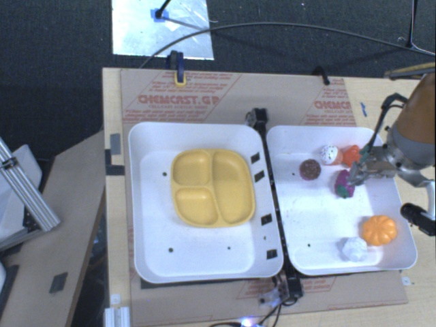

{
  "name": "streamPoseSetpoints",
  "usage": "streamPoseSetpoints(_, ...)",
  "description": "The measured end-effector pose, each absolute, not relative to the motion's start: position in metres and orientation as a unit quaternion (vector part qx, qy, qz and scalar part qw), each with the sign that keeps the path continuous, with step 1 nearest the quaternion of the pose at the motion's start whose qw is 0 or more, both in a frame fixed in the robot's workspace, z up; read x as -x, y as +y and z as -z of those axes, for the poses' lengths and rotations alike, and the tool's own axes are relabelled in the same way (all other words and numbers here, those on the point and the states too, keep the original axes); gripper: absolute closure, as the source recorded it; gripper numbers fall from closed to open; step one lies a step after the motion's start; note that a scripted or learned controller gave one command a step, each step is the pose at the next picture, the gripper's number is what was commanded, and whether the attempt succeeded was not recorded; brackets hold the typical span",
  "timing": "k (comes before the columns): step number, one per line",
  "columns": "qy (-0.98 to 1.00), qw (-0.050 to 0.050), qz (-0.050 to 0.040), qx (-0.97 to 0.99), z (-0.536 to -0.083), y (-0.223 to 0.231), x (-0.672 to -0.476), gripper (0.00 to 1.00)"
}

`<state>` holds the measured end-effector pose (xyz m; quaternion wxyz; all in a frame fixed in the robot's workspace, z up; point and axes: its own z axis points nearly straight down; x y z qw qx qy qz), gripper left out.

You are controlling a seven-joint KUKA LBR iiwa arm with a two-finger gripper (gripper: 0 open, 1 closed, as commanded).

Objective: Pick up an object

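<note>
Camera view
Landmark: we reference all positions to the right bin (320, 261), the white bin on the arm's side of the bench.
Arm: we see the grey arm (415, 138) enter across the right bin's far-right rim, with its orange band at the picture's edge.
Gripper: we locate the gripper (355, 176) low over the right bin's upper-right area, just beside the purple object (344, 184).
Gripper state: we cannot tell how it is set, nor whether anything sits in its grasp; the tip is too small and dark to resolve.
Purple object: inside the right bin, right of centre, at the gripper tip; contact unclear.
Brown ball (310, 169): inside the right bin, upper middle, left of the purple object.
White speckled ball (330, 154): inside the right bin, near its far wall.
Orange-red object (350, 156): inside the right bin, touching or just beside the white speckled ball.
Orange pumpkin (379, 229): inside the right bin, near its lower-right corner.
White crumpled object (354, 248): inside the right bin, just beside the orange pumpkin, near the front wall.
Left bin (146, 182): adjoining the right bin's left wall.
Yellow divided plate (212, 187): centred in the left bin, well apart from the right bin's contents.
</note>
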<state>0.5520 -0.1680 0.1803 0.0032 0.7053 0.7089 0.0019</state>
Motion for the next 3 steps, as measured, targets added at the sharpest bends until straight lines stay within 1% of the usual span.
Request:
streamPoseSetpoints(1, 0.709, 0.003, -0.0018, -0.705, -0.226, -0.162, -0.557, 1.0)
streamPoseSetpoints(2, 0.709, 0.002, -0.001, -0.705, -0.242, -0.162, -0.558, 1.0)
streamPoseSetpoints(3, 0.71, 0.001, -0.0015, -0.704, -0.249, -0.115, -0.558, 1.0)
